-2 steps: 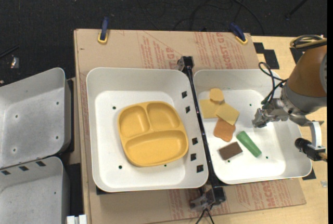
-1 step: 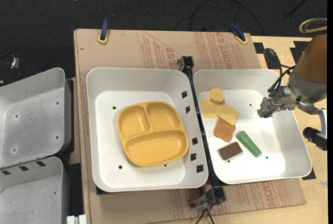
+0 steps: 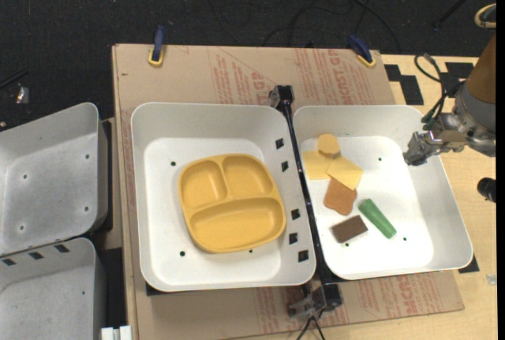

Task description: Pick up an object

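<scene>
Green block [image 3: 378, 218], brown pieces [image 3: 341, 196], yellow pieces [image 3: 332, 166] lie clustered in right bin [image 3: 442, 244], untouched. Yellow divided plate [image 3: 232, 202] in left bin [image 3: 150, 173]. Tool [image 3: 416, 149] at right bin's far edge, carrying nothing; opening cannot tell. Pick not yet begun.

We see 2 smooth white plastic bins [image 3: 213, 125], a glossy yellow plastic plate [image 3: 233, 203], a shiny green block [image 3: 378, 218], and matt brown cardboard [image 3: 237, 74] underneath.
</scene>
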Robot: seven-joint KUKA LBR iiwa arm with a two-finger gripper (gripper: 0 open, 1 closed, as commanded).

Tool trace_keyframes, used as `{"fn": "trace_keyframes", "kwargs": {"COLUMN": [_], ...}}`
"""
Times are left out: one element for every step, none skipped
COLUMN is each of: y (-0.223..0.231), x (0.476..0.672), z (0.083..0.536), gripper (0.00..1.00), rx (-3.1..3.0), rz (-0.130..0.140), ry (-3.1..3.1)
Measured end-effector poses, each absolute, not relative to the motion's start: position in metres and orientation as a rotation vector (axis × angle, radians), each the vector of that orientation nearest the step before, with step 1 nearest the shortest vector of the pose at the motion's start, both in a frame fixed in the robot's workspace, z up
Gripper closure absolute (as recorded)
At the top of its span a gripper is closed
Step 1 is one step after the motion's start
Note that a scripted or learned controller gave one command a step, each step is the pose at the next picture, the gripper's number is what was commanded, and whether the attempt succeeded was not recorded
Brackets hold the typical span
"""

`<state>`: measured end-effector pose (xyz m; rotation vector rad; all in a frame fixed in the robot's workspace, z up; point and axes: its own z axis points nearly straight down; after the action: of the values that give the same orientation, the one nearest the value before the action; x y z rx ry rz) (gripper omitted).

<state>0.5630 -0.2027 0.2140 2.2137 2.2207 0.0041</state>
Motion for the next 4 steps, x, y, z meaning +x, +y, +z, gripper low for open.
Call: {"fn": "trace_keyframes", "kwargs": {"y": [-0.156, -0.113, -0.067, -0.004], "x": [0.578, 0.586, 0.603, 0.618], "z": [0.209, 0.210, 0.220, 0.222], "gripper": [1.00, 1.00, 1.00, 1.00], "rx": [2.213, 2.214, 2.212, 2.212], "rz": [0.003, 0.002, 0.005, 0.005], "ry": [2.229, 2.229, 2.229, 2.231]}}
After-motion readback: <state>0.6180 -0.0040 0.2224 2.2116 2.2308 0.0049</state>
